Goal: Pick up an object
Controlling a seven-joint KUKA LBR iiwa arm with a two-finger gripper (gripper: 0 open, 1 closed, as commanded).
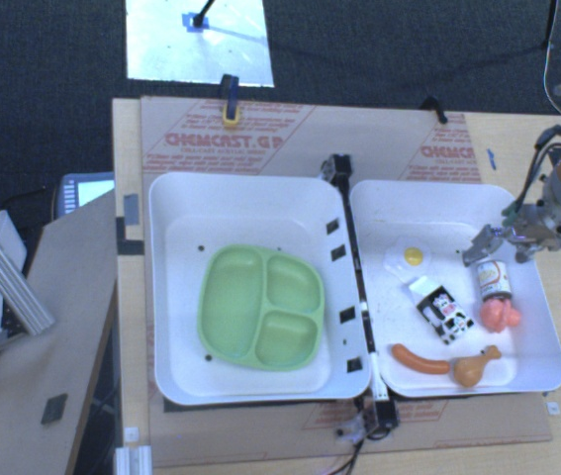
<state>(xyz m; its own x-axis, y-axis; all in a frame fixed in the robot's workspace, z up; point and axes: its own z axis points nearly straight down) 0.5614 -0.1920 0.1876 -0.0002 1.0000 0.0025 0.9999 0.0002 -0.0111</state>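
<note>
At 3 o'clock of the camera view, arm w/ gripper (499,240) hangs over the right bin (379,206), fingers spread apart, nothing between them. No object picked yet.

Right bin contents: small bottle w/ red label (494,280) lies just below the gripper, at its 6 o'clock, closest candidate. Pink toy (501,314) touches the bottle's lower end. Milk carton w/ cow print (443,312) sits at 8 o'clock from the gripper, tilted. Fried egg toy (408,259) at 9 o'clock, flat on the floor. Sausage (420,360) and chicken drumstick (476,366) lie end to end near the front wall, approx 6–7 o'clock.

Left bin (161,265) holds a green divided plate (260,307), well apart from the arm.

Risks, my read: bottle is round, may roll or squirt out if the fingers close off-centre. Pink toy pressed against it could get pinched too or block a finger. Bottle is also near the right wall, so a finger might hit the rim on descent. Egg prob too flat to grab.
</note>
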